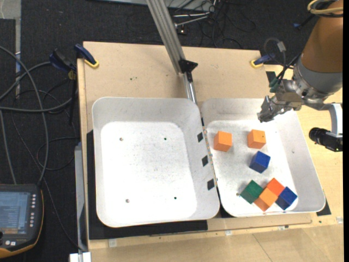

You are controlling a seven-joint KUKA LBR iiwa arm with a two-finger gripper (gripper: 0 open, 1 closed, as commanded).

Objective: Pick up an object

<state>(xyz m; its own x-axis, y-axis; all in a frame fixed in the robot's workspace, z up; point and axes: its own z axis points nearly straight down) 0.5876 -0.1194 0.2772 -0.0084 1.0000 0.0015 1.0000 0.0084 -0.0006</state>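
Writing: none readable
Gripper: over right bin, above an orange cube; whether fingers are spread or closed, cannot tell

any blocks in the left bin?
No. All the blocks, including the green block and two blue blocks, lie in the right bin; the left bin shows bare floor.

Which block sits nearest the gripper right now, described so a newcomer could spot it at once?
Start at the right-hand shallow white bin, where the two-finger gripper hangs over the far edge. Just in front of it sits a small orange cube. A second orange cube lies to its left, nearer the divide between the bins, and a lone blue cube sits just in front; yours is the rightmost of the top pair.
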